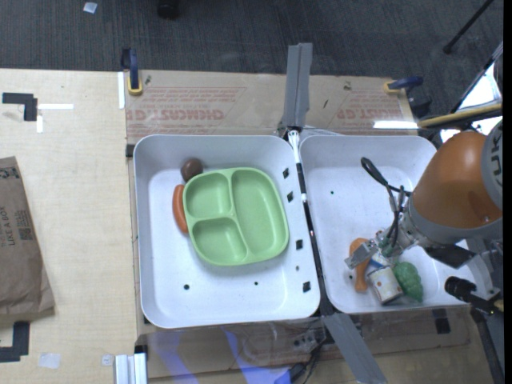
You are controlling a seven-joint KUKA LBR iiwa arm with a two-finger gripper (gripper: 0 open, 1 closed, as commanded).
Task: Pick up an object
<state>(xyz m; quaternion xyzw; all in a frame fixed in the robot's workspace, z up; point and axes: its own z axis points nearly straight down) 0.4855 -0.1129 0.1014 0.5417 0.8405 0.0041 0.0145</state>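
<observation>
**Gripper low over the right bin's near clutter**

The arm (460,186) reached in from the right and bent down over the right bin (336,166); the gripper (390,242) sat low among the items, presumably to pick one; whether its fingers were apart or together could not be told. The likely targets lay bunched at that bin's near side: a can (385,285), a green lump (409,280) touching it, an orange piece (361,277) to the left. The left bin (160,262) on the worktop (72,214) held a green tray (236,214), tilted; an orange thing (178,209) and a brown ball (192,169) were tucked at its left edge.
</observation>
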